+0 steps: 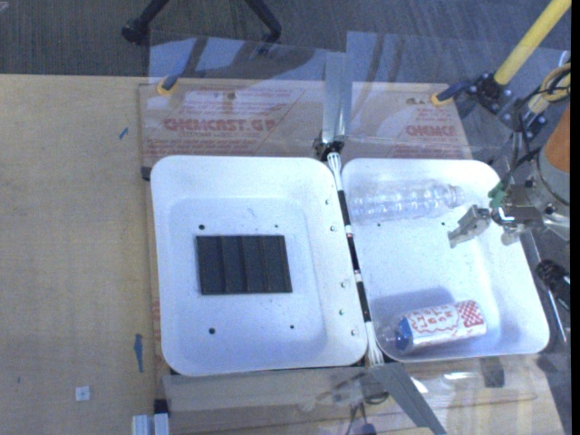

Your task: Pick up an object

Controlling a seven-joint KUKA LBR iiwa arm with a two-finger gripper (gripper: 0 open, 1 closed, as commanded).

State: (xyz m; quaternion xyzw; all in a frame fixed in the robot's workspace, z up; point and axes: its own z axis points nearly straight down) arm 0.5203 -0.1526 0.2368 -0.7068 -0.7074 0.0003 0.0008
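Observation:
My gripper hangs over the right side of the right bin, open, with bare white floor between its fingers. A clear plastic bottle lies on its side along the bin's far wall, just left of and beyond the gripper. A small bottle with a red-and-white patterned label lies on its side near the bin's front wall, well below the gripper. In the left bin a dark grey ribbed rectangular pad lies flat at the middle.
The two bins meet at a central rim. Clear panels with red lettering stand behind the bins. A yellow pole and cables crowd the far right corner. Wooden bench extends to the left.

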